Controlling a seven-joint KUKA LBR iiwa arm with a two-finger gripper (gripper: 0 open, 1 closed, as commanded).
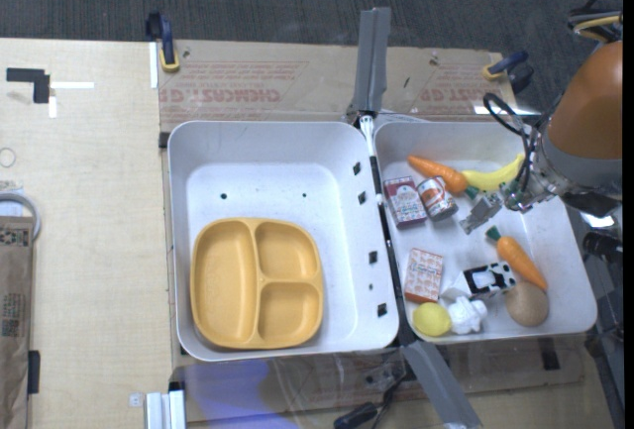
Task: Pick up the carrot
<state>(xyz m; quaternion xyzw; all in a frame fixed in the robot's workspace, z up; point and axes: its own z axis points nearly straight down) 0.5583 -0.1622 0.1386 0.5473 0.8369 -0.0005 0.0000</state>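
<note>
carrot: one lies in the upper part of the right bin, tilted, thick end toward the bin's centre, its tip just beside the banana. second carrot, green-topped, lies lower right in the same bin, slanting down toward a brown potato.

gripper is low over the right bin, between the two carrots, just right of the small can. nothing visible between its fingers; cannot tell from this angle whether they are spread or closed. neither carrot is touched by it as far as the view shows. arm's orange band sits at the right edge above the bin.

other contents, right bin: red-and-white small box left of the can; flat red-patterned packet below it; yellow lemon at the lower edge, touching a white crumpled item; black-and-white toy near the potato.

left bin holds a yellow divided plate, three compartments, set toward the lower left.
</note>
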